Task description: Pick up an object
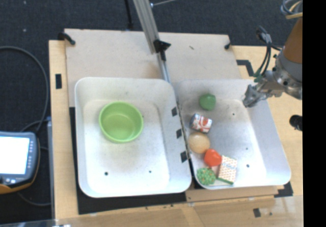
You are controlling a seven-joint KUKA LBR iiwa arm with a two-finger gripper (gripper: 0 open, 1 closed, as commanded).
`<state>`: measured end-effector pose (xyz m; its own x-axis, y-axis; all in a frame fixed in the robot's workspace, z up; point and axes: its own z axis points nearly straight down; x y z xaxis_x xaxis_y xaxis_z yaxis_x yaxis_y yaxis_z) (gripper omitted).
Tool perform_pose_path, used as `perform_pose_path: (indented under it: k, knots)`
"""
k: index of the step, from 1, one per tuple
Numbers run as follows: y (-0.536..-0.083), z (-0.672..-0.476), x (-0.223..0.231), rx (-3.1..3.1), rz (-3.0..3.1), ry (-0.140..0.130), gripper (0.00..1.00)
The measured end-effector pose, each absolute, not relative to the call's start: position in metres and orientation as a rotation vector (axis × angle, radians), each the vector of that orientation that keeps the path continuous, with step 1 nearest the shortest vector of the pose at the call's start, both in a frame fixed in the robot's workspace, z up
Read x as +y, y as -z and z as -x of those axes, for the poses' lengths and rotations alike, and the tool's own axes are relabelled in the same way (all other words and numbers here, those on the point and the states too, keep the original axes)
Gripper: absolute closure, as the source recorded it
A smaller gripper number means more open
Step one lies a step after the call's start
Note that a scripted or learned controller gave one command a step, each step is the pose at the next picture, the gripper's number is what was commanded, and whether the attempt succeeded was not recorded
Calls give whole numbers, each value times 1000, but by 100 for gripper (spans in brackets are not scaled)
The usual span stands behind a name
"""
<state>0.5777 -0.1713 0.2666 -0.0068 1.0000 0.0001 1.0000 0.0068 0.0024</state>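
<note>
Your hand [250, 97] sits at the far right rim of the right-hand shallow white bin [265, 139], apparently carrying nothing; whether it is parted or closed, you cannot tell from here. The objects cluster along that bin's left wall: a round green ball [207, 101] farthest, then a crumpled silver and red can [201, 123], a tan egg-shaped piece [199, 143] and a small red-orange piece [213, 158]. Go for the green ball: it stands apart from the rest, so come straight down over it. Being round, it has no long axis or heading.
</note>
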Motion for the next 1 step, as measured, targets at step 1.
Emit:
perform_pose_path:
  k: [1]
  knots:
    - [-266, -570, -127, 2228, -2214, -2, 100]
